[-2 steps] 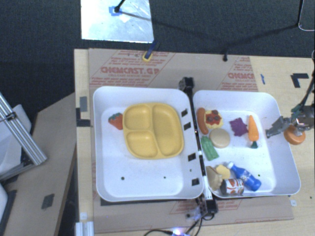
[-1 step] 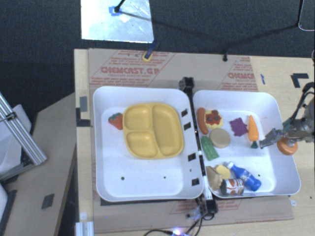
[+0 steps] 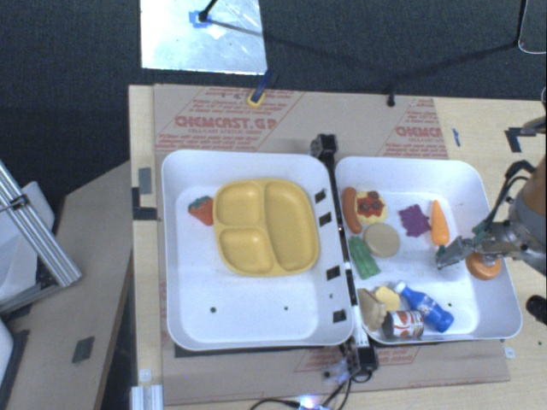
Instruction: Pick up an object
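My gripper (image 3: 467, 256) hangs low over the right side of the right bin (image 3: 479, 178), reaching in from the right. Just beneath and beside it lies a round orange piece (image 3: 486, 269), partly hidden by the gripper. An orange carrot (image 3: 439, 222) and a purple toy (image 3: 414, 220) lie just up and to the left of it. Also in this bin are a hot dog (image 3: 349, 209), a pizza slice (image 3: 372, 204), a tan round cookie (image 3: 382, 240), a green piece (image 3: 363, 259), a blue bottle (image 3: 426, 307) and a red-and-white can (image 3: 402, 324).
The left bin (image 3: 184, 314) holds a yellow divided plate (image 3: 265, 226) and a strawberry (image 3: 202, 209) beside it. A black hinged divider (image 3: 338, 229) separates the bins. A yellowish toy (image 3: 379, 299) lies by the can.
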Robot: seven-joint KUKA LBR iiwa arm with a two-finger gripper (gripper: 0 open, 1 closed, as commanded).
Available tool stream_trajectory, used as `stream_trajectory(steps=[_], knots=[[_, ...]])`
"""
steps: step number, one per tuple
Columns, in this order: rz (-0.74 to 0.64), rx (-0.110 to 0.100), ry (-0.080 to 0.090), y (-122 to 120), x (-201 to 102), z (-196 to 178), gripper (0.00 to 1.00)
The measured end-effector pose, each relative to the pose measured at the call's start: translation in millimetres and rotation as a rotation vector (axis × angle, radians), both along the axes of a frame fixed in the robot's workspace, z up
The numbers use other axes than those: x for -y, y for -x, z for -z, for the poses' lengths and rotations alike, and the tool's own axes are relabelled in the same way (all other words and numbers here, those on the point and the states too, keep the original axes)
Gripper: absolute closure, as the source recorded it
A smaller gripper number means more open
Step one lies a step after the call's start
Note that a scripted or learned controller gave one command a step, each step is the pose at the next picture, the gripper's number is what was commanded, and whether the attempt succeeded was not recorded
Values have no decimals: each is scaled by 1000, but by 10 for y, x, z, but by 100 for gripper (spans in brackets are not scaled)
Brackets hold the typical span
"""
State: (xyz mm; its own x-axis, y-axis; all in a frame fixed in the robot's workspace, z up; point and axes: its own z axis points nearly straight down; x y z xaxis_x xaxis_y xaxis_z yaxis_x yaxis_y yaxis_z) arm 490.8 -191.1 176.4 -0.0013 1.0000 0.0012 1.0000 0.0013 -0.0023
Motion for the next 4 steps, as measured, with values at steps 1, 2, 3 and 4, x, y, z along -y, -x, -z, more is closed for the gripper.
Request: stream_trajectory(steps=[1,2,3,4], knots=[[0,-1,-1,-50,-69,594,0],[2,9,2,-84,-61,854,0],[5,30,21,-119,2,719,100],[-3,7,3,-112,-57,263,100]])
